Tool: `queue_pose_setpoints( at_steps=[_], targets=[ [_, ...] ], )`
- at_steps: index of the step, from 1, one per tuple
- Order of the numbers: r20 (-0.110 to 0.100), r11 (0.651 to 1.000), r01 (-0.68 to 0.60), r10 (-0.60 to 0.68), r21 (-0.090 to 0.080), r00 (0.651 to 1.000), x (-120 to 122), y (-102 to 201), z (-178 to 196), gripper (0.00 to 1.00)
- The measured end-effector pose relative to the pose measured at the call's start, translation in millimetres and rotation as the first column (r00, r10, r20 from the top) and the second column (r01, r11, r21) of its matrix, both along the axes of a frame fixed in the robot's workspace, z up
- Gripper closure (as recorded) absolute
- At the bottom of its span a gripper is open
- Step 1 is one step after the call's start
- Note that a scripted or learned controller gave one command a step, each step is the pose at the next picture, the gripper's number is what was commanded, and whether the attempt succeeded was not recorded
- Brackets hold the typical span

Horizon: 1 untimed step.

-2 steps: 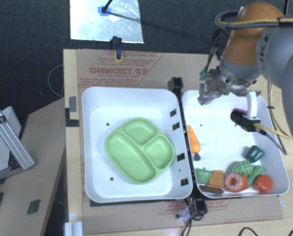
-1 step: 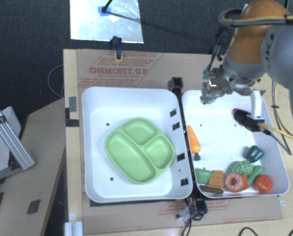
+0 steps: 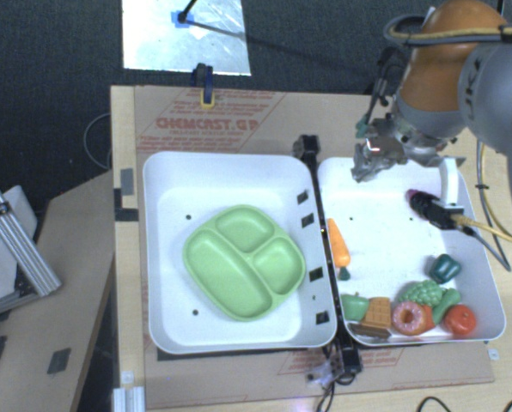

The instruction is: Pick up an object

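Camera view: gripper [image 3: 369,166] above right bin's [image 3: 385,221] far edge, finger state impossible to tell; toy food along near edge.

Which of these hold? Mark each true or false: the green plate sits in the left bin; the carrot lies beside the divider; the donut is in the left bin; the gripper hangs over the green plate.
1. The green plate sits in the left bin. True.
2. The carrot lies beside the divider in the right bin. True.
3. The donut is in the left bin. False: it lies in the right bin, near the front edge.
4. The gripper hangs over the green plate. False: it is over the right bin's far end.
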State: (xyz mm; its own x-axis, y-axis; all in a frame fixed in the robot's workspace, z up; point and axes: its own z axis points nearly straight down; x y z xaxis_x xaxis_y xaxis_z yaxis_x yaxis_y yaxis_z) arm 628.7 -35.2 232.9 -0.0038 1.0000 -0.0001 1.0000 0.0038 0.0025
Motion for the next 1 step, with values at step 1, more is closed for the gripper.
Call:
queue_pose_setpoints(
  at_steps=[1],
  targets=[
    [-0.001,1.0,-0.003,0.003,-0.001,1.0,2.3,3.2,-14.6,1.0]
  ],
)
